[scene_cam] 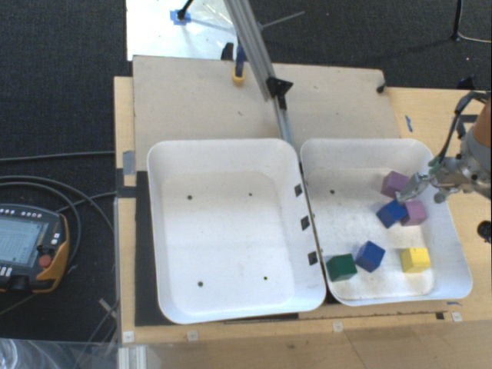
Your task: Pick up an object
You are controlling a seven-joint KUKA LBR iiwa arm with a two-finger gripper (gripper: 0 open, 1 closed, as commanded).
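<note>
Plywood bench (200, 98) on dark carpet (61, 68); two white bins (231, 160); jaws (427, 180) state: cannot tell.

I see the two white bins side by side on the table (200, 98). The right bin (453, 283) holds six blocks: a purple block (395, 182) near its back, a blue block (391, 214) touching a smaller pinkish-purple block (415, 211), and toward the front a green block (341, 267), a second blue block (370, 255) and a yellow block (415, 260). My hand (427, 180) hangs at the right bin's right rim, just beside the purple block. A teach pendant (27, 246) lies on the floor at left.
</note>
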